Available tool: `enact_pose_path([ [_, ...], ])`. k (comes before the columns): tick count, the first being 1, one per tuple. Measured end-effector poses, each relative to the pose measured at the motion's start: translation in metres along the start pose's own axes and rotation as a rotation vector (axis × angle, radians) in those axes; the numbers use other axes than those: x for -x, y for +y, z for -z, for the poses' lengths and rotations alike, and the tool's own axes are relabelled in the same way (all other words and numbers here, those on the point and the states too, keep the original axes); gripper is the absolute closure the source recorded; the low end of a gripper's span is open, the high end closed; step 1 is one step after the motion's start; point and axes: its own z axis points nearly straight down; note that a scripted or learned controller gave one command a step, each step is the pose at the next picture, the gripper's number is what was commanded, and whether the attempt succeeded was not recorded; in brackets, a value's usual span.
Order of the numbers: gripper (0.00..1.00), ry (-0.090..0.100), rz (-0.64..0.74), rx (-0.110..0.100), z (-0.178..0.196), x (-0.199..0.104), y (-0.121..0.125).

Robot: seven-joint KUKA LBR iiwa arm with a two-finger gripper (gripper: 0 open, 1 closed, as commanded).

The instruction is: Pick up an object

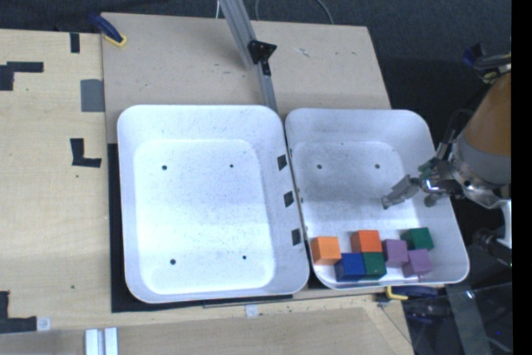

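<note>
Several small blocks lie along the near edge of the right bin point(357, 129): two orange blocks point(327, 248) point(366, 241), a blue block point(352, 265), two green blocks point(374, 264) point(418, 239) and two purple blocks point(396, 250) point(420, 262). My gripper point(412, 197) hangs over the right side of that bin, just above and behind the green block at the right. It is open, one finger point(395, 195) splayed out to the left, and nothing sits between the fingers. The orange-banded arm point(490, 137) comes in from the right.
The left bin point(199, 204) sits beside the right one, sharing a raised rim in the middle. A slanted metal pole point(233, 0) crosses the bench behind the bins. A thin wire loop point(291, 0) lies at the back.
</note>
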Motion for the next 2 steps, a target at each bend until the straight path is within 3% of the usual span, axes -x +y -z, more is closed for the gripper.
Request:
enact_pose_path([
  [1,0.00,-0.001,0.003,0.005,-0.039,0.006,0.051],
  [2,0.00,-0.003,0.002,0.005,-0.057,0.006,0.060],
])
